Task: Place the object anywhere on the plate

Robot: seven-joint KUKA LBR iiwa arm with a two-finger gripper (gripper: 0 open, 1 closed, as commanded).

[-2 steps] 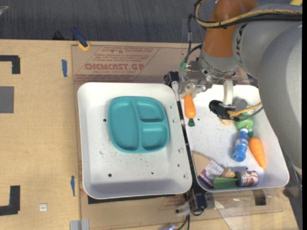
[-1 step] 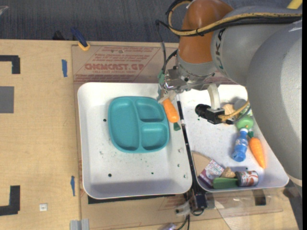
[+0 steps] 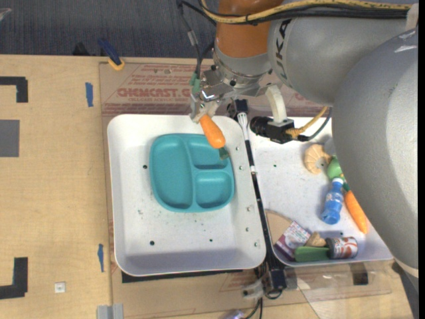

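The gripper (image 3: pixel 203 113) is clamped on the blunt top of a toy carrot (image 3: pixel 213 131) — light, stiff, slick plastic by its look — dangling over the teal plate's (image 3: pixel 174 171) upper edge.

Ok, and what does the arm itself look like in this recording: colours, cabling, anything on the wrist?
The arm has smooth, rounded grey casing with an orange band above the wrist. Dark lettering runs along the grey shell beside the band. Yellow and black cables loop across the top of the arm. Below the band sits a silver metal wrist block carrying the two-finger gripper, with a small green part at its side.
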